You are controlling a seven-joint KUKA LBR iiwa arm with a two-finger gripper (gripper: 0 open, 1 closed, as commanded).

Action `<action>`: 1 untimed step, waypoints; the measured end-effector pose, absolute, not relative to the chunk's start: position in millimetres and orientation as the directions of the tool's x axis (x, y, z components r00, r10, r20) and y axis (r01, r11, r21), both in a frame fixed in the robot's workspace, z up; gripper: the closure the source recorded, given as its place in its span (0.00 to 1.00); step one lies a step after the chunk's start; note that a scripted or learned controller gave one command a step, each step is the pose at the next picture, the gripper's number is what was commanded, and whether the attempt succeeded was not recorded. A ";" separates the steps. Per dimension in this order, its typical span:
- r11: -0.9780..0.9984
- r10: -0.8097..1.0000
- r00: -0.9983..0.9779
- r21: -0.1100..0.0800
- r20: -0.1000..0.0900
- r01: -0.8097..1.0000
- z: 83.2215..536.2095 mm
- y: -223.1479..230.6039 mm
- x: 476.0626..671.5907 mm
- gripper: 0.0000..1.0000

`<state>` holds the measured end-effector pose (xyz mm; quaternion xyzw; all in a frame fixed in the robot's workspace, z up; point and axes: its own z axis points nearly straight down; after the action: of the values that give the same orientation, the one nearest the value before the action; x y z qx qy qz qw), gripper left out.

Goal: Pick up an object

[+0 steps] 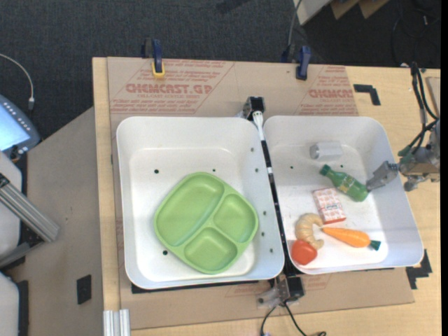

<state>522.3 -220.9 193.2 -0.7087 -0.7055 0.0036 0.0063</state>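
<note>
Bottle (345,183), green with pale cap, lying tilted in right bin (392,254), fingers (382,176) beside it, spread unclear.

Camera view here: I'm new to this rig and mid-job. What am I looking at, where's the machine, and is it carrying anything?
You are looking down at a slant from one fixed camera above a bench. Two shallow white bins sit side by side. The left bin holds a green divided plate. The right bin holds a grey cylinder, a green bottle, a small red-and-white box, a pale bumpy piece, a red tomato-like ball and an orange carrot. The machine is a robot arm entering from the right; its tool sits beside the bottle. Nothing visibly sits between its fingers.
</note>
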 end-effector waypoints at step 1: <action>0.000 1.000 0.000 0.000 0.000 1.000 200.8 -220.3 525.8 0.00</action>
<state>525.8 -220.3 200.8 -0.7070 -0.7072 0.0002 0.0000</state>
